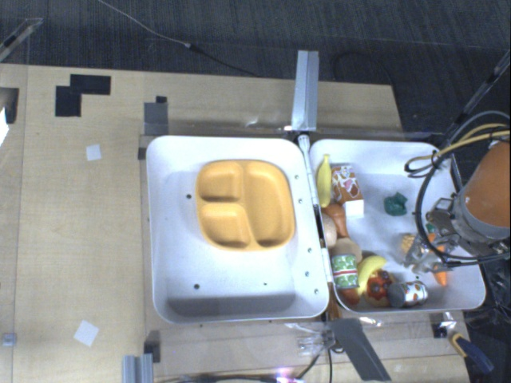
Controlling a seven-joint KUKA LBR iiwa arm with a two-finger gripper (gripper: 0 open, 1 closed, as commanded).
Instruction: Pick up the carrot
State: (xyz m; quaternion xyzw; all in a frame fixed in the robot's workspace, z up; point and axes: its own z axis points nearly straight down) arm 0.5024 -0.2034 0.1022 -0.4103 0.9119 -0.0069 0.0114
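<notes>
The hand (427, 255) is low at the right side of the right bin (383, 156), near the right edge of the frame. If it is apart or together, I cannot tell. A small orange piece, probably the carrot (441, 277), lies just below the hand, close to it. The left bin (172, 238) in the middle carries a yellow divided plate (243, 204).

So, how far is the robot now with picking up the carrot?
Done: the arm has reached into the right bin, and the gripper is low at its right side. In hand: an orange piece, probably the carrot, lies just under the gripper; whether it is gripped cannot be told. Left: a clear lift. The yellow tray lies in the left bin.
</notes>
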